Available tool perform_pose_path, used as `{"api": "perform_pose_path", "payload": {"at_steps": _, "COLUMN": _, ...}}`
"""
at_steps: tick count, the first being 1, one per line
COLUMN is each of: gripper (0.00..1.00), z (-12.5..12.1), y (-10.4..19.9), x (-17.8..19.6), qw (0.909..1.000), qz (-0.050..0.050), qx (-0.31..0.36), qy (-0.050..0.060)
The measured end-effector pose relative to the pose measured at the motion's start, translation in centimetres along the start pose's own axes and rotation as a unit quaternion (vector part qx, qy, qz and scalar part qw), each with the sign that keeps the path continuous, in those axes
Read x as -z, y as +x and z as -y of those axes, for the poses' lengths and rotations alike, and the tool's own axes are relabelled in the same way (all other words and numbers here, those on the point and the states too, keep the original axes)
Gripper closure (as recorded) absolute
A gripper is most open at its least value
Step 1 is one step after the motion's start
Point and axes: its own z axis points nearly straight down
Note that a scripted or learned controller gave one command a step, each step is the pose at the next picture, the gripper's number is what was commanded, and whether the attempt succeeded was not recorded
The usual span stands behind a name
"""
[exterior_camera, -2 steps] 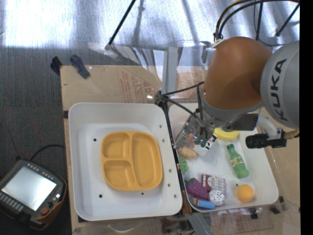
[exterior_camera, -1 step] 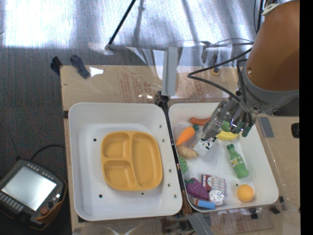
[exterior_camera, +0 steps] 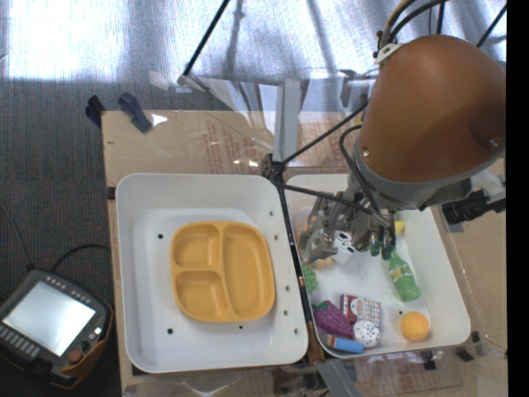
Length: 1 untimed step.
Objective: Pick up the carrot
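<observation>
Hovering gripper — carrot hidden, cannot tell.

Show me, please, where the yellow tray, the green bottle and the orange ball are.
yellow tray (exterior_camera: 221,270), camera view, on its divider ridge.
green bottle (exterior_camera: 403,276), camera view, mid-body.
orange ball (exterior_camera: 414,327), camera view, its centre.

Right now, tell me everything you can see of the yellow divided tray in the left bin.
The yellow tray is a rounded-corner rectangle that looks like matte plastic, moulded into three compartments: two smaller ones on the camera's left, one long one on the right. It lies flat, open side up, slightly rotated, near the middle of the left bin, resting on the bin's white floor. Its compartments hold nothing, and only the bin floor touches it.
</observation>
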Motion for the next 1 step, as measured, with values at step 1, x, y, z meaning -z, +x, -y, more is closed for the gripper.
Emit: {"api": "perform_pose_path", "payload": {"at_steps": 1, "gripper": 1.00, "z": 10.59, "y": -2.44, "x": 8.54, "qw": 0.9934, "qz": 0.004, "qx": 0.115, "qy": 0.000}}
